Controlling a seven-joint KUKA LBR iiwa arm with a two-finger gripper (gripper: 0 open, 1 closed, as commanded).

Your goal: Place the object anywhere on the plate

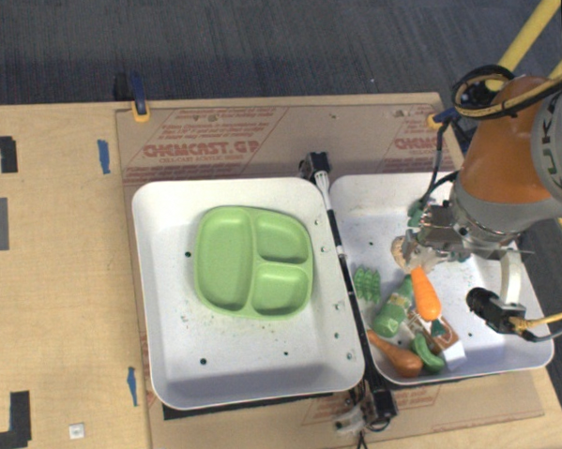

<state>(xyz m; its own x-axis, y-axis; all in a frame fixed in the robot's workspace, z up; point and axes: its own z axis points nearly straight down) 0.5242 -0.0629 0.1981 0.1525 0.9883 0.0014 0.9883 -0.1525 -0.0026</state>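
Landmark: I am placing everything against the green plate (253,261), which lies in the left bin (163,300).
Plate: three compartments, none with anything in it as far as I can see.
Arm: the grey arm (513,169) with its orange band reaches over the right bin (379,204), well to the right of the plate.
Gripper: the gripper (424,258) sits over the right bin; I cannot tell from this slant whether the claw is apart, together, or clamped on something.
Object: the orange carrot (425,296) is my best guess at the task's thing, just below the gripper and well right of the plate.
Held or not: its top end looks to meet the gripper, but I see no fingers around it, so I will not call it held.
Axis: the carrot's long axis runs near upright in the view, top end leaning slightly towards the plate.
Neighbours: a pile of toy food (409,339) lies right of the plate, below the carrot.
Progress: as I judge it, nothing is delivered yet; securing, carrying across and releasing all remain.
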